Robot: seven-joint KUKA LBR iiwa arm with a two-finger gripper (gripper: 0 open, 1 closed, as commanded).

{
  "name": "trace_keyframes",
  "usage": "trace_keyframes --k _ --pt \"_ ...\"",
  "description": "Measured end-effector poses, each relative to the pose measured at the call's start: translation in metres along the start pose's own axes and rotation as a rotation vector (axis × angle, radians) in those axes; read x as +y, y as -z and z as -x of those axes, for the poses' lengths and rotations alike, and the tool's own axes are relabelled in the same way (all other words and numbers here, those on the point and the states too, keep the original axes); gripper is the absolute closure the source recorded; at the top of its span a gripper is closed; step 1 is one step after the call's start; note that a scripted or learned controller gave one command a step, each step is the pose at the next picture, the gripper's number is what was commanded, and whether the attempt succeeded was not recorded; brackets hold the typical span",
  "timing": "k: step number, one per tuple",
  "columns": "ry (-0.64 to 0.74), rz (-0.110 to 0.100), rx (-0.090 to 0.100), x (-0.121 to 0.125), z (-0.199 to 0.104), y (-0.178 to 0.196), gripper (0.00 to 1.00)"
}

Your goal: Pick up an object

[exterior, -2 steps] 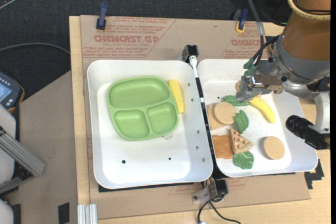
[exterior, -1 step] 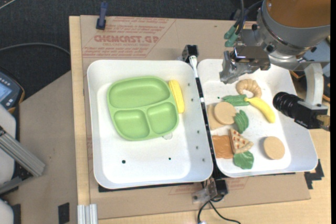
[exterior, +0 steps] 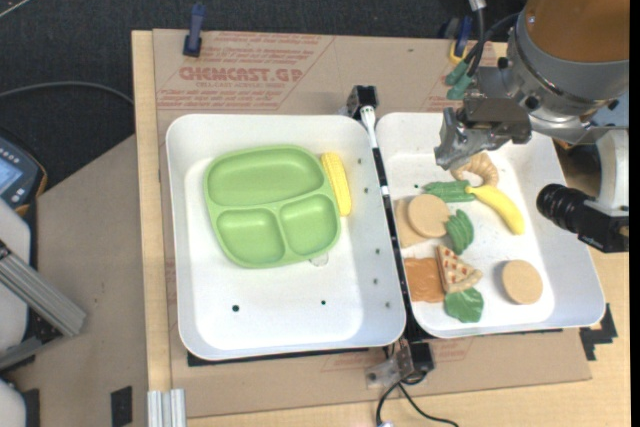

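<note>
Blue clamp on the cardboard-covered bench

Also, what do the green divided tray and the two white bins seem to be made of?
The green divided tray looks like moulded plastic with a matte finish: one even colour, rounded compartment walls, soft highlights. The left white bin and right white bin look like thin formed plastic, smooth and slightly glossy, with rolled rims; foam cannot be ruled out.
</note>
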State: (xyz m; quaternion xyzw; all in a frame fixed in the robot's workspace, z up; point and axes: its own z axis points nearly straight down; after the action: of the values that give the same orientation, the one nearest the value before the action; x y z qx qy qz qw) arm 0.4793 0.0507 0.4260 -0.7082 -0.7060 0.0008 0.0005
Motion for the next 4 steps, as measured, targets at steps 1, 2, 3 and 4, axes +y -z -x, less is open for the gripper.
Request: trace_keyframes --k 1,2,3,4 --pt "-0.005 0.0 -0.001 0.0 0.073 -0.014 1.0" --pt "-0.002 -0.006 0.0 0.0 0.11 -0.1 1.0" --pt "0.012 0.005 0.002 0.007 0.027 -0.077 1.0" --pt "0.004 0.007 0.0 0.008 0.032 -0.067 1.0"
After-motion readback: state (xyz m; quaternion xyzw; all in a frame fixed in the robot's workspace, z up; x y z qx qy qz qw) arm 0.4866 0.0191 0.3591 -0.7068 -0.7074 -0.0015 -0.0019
